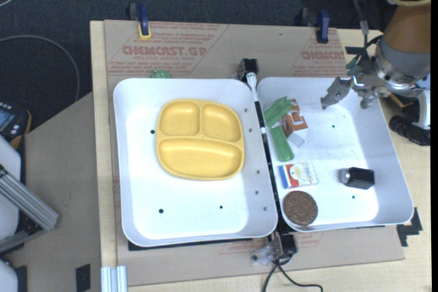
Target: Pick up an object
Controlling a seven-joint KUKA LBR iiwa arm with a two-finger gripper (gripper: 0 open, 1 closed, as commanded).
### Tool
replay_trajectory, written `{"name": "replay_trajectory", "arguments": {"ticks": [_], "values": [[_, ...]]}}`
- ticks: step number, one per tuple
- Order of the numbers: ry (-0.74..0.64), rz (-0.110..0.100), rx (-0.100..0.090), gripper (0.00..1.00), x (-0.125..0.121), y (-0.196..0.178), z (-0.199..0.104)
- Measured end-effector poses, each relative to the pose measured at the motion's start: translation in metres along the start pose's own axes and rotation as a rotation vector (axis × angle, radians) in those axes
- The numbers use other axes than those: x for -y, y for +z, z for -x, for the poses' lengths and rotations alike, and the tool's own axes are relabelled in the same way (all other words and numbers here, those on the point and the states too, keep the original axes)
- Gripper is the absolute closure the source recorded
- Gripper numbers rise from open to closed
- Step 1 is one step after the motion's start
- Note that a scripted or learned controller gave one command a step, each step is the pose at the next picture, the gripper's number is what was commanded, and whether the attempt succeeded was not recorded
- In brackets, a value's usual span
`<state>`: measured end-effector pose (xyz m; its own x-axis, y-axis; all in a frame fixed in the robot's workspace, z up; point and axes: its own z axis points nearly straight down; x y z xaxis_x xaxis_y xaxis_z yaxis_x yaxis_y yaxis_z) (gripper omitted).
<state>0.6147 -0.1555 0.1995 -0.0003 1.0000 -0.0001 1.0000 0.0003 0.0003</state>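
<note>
The right bin [383, 147] holds several small things: a green packet [280, 126], a small orange-brown box [295, 120], a white card with blue and red print [299, 175], a brown round disc [300, 207] and a small black block [358, 177]. My gripper [348, 98] hangs over the far edge of the right bin, up and to the right of the orange-brown box. Its fingers [331, 95] stand apart, open, with nothing between them.
The left bin [137, 167] bears a yellow divided plate [200, 139]. Blue clamps [143, 20] hold the cardboard backing at the far edge. A black mount [248, 68] sits between the bins at the back.
</note>
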Motion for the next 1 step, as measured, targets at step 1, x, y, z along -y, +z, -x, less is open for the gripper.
{"name": "replay_trajectory", "arguments": {"ticks": [1], "values": [[-0.001, 0.003, 0.001, 1.0, -0.0008, -0.0112, 0.0001]]}}
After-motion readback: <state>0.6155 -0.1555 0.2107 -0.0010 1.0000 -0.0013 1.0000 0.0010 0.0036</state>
